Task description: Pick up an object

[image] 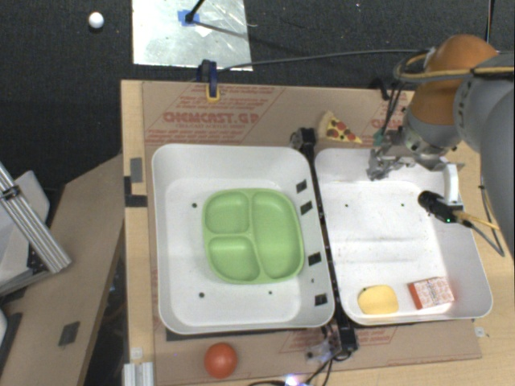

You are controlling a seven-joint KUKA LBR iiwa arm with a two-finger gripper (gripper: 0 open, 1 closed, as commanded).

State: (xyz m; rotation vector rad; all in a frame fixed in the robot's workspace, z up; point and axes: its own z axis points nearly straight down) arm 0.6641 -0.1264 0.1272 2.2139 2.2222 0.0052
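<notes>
Yellow rounded object (377, 299), flat, right bin's near edge, red packet (430, 293) just beside (apart)

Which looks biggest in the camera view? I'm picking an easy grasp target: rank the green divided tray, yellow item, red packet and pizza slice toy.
1. green divided tray, by far the largest.
2. yellow item and red packet: alike in size, so I won't rank them.
3. pizza slice toy, slightly smaller, though it lies farther from the camera, so that's unsure.
</notes>
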